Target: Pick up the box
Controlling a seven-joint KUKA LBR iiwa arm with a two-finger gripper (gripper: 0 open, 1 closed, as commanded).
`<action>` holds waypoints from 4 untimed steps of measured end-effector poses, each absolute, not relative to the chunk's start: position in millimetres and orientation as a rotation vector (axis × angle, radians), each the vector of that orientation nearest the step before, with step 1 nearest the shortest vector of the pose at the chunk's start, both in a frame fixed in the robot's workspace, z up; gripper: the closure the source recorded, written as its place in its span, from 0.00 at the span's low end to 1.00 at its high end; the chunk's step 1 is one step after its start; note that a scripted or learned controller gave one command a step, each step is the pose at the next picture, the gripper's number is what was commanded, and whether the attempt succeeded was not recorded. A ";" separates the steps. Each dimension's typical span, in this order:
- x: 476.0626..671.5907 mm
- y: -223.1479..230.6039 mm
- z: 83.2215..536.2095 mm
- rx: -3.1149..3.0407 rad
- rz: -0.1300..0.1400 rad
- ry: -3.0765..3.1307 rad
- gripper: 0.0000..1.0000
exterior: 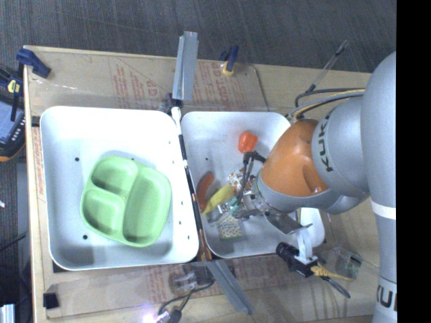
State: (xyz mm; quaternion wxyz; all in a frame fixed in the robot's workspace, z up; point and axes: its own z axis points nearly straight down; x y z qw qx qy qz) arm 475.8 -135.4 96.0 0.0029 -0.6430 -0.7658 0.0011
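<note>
Plywood bench (135, 79) on dark carpet (202, 12) bears two white bins; gripper (237, 204) state unclear.

The letters "KU" stand in black on the grey arm (350, 147).

Bright, even overhead light — both white bins (60, 133) near blown out, little surface detail. Soft short shadows under the green tray (126, 200) and below the arm (316, 160). Small glare spot at bottom edge of the counter (135, 79). Focus slightly soft overall — small clutter reads mushy.
</note>
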 end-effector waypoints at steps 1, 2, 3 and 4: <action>476.6 -136.4 106.3 -2.013 0.005 -2.407 1.00; 480.0 -64.0 198.0 -1.996 -0.003 -2.455 1.00; 539.7 -20.4 248.0 -1.925 0.002 -2.480 1.00; 540.0 -19.0 257.6 -1.912 0.002 -2.487 1.00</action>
